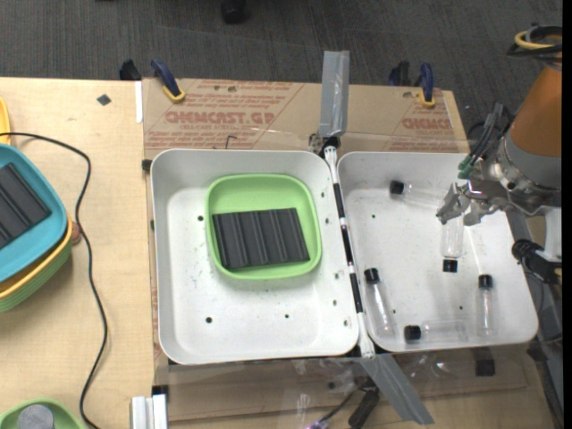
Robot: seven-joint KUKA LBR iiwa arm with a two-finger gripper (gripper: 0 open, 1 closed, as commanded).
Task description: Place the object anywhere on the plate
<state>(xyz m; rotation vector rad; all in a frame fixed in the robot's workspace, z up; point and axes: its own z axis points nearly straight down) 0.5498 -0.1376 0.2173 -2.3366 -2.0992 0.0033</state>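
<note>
A green square plate (264, 191) lies in the left bin (179, 266), and a black ridged slab (263, 238) rests flat on it. Several clear tubes with black caps lie in the right bin (420, 239). One tube (451, 247) lies upright in the picture with its cap toward me. My gripper (458, 214) hangs over the right bin's right half, just above that tube's far end. I cannot make out whether it touches the tube.
Other tubes lie at the back (399, 189), near the divider (375, 291), at the front (416, 332) and at the right (484, 295). Teal and yellow stacked trays (36, 239) sit at the far left, with a black cable (88, 266) beside them.
</note>
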